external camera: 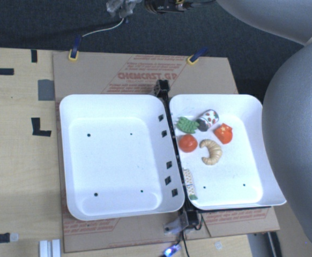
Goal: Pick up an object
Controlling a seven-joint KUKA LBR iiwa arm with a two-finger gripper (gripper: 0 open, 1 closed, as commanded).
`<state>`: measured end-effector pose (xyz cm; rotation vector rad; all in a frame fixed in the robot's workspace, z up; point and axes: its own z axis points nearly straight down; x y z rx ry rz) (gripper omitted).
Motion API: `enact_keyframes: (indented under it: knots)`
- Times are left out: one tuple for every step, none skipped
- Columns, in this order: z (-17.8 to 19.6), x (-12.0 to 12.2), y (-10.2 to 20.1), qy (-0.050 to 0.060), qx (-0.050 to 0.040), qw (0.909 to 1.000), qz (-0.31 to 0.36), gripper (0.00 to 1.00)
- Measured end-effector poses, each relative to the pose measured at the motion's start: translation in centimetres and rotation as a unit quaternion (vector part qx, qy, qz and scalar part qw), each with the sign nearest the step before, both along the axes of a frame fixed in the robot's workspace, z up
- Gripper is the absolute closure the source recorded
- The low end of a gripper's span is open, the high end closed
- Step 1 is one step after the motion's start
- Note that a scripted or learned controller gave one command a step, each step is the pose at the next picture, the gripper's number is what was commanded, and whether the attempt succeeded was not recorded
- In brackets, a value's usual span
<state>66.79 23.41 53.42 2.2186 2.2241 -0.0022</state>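
The right bin (pixel 247 186) holds several small items in its far left part. A green leafy piece (pixel 186 125) lies by the divider, with a red tomato (pixel 187 143) just in front of it. A tan croissant (pixel 212 151) curves beside the tomato, and a red-orange piece (pixel 223 133) sits behind it. A grey and white object (pixel 207 118) lies at the back. A slim patterned packet (pixel 188 183) rests along the left wall. My gripper (pixel 125 0) hangs high at the top of the view, far behind both bins, blurred over the dark floor.
The left bin (pixel 113 159) stands beside the right one on a cardboard sheet (pixel 145 74). The grey arm (pixel 301 116) fills the right side and top right corner. Clamps (pixel 74 53) hold the cardboard's far edge.
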Motion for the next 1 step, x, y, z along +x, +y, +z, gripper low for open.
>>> enact_keyframes:
  knots:
    - [0.0,0.0,0.0,0.0,0.0,1.0,0.0,1.0]
